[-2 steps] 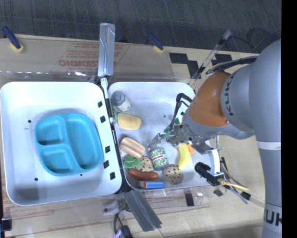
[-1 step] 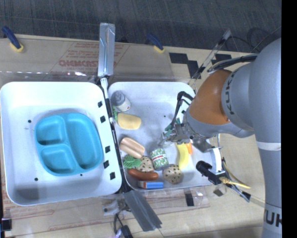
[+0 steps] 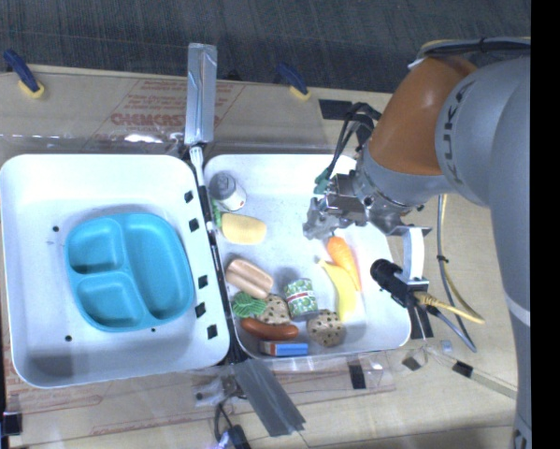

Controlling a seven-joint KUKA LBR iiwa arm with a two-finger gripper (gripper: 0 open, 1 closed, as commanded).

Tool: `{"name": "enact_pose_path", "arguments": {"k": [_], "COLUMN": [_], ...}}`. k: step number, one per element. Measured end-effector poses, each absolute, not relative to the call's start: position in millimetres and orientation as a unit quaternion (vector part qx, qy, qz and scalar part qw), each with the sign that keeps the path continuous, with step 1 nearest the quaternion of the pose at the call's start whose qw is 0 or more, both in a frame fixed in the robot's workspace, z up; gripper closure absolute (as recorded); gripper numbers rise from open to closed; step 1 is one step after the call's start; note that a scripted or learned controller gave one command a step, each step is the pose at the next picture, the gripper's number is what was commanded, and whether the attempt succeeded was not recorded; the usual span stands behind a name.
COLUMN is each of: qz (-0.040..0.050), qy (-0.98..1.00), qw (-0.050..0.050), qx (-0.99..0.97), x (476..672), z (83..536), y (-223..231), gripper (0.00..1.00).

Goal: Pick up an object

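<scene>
The gripper (image 3: 323,215) hangs over the right bin (image 3: 280,181), its fingertips just above the orange carrot (image 3: 343,253); how it is set cannot be told. The carrot lies at about five o'clock from the gripper, touching the yellow banana (image 3: 345,293) below it. At nine o'clock sits a yellow block (image 3: 243,229). The left bin (image 3: 27,213) holds a blue divided tray (image 3: 130,269).
</scene>
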State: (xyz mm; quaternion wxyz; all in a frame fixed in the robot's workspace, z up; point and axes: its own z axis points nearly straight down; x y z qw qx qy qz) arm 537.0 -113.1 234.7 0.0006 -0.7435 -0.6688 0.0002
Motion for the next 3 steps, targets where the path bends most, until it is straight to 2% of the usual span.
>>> {"name": "enact_pose_path", "arguments": {"k": [1, 2, 3], "qz": [0.0035, 0.0026, 0.0009], "qy": [-0.727, -0.738, -0.673], "qw": [0.006, 0.005, 0.002], "qx": [-0.687, -0.675, -0.739], "x": [558.8, 482.2, 528.9], "z": [162.7, 131.5, 89.9], "y": [-185.4, -212.1, -145.8], "gripper": [1.0, 1.0, 1.0]}}
